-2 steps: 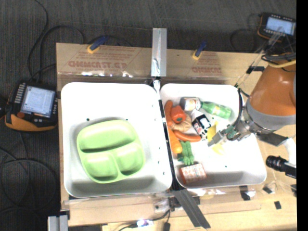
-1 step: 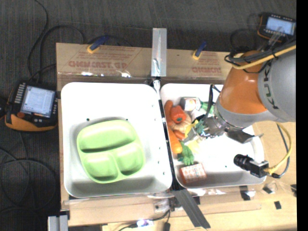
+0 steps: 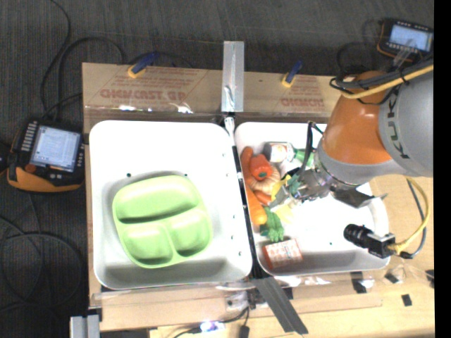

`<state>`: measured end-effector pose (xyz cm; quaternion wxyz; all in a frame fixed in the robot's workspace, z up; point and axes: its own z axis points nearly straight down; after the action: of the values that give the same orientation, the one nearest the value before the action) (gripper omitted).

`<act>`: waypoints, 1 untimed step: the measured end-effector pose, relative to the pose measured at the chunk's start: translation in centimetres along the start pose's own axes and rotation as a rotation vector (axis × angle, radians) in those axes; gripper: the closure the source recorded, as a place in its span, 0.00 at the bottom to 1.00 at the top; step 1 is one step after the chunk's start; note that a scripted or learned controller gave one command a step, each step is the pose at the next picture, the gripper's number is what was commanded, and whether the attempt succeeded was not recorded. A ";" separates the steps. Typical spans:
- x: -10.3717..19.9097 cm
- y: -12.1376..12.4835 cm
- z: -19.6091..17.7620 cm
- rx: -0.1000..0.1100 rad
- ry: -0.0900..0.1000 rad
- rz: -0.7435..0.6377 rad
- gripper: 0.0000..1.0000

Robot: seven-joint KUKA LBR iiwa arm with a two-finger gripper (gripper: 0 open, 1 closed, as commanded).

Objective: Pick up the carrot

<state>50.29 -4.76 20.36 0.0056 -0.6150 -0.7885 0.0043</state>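
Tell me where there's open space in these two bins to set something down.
Left bin: bare floor around the green divided tray, widest along the far wall. Right bin: bare floor on its near right. Crowded along its left wall, where the carrot and other food lie beside the gripper.

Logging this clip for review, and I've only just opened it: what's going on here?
A grey KUKA arm reaches from the right into the right bin, its gripper low over a pile of toy food along the bin's left wall. The carrot lies in that pile beside an orange pepper-like piece; nothing shows it lifted. A red packet lies near the front. The left bin holds a green divided tray.
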 end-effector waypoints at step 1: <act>4.7 -0.8 -1.2 -0.006 -0.002 0.279 1.00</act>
<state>48.35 -0.40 21.63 0.0024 -0.7187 -0.6953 0.0033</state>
